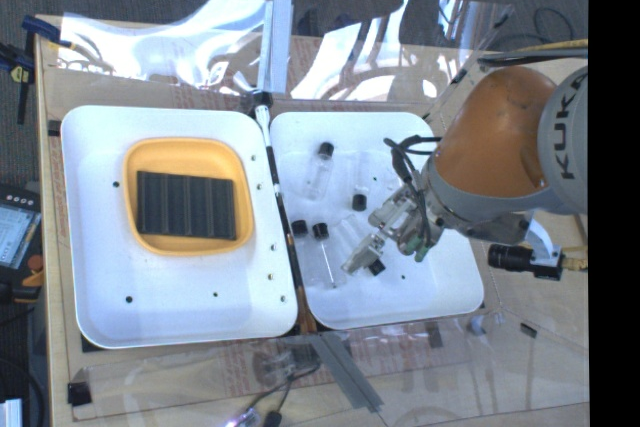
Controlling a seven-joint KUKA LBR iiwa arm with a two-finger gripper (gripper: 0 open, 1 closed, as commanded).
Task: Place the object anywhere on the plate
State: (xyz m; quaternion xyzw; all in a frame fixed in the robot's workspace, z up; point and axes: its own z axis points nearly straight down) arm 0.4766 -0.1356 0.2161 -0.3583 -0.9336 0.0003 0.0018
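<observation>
Two shallow white bins are seen side by side on the bench. In the left bin [90, 305] a yellow plate [187, 196] is set, with a dark ribbed insert [188, 206] lying in its middle. The right bin [440, 300] holds several small objects: a clear vial with a black cap [321, 168] near its upper middle, a small black piece [359, 202] below and to the right of it, and two black caps [310, 229] close to the divider. The arm is reached in from the right, and its gripper [368, 258] is lowered over the lower middle of the right bin. A small black object [376, 267] is seen right at the fingertips, apparently touching them, though it cannot be told whether it is gripped, nor how far the pincer is parted. Nothing from the right bin rests on the plate.
</observation>
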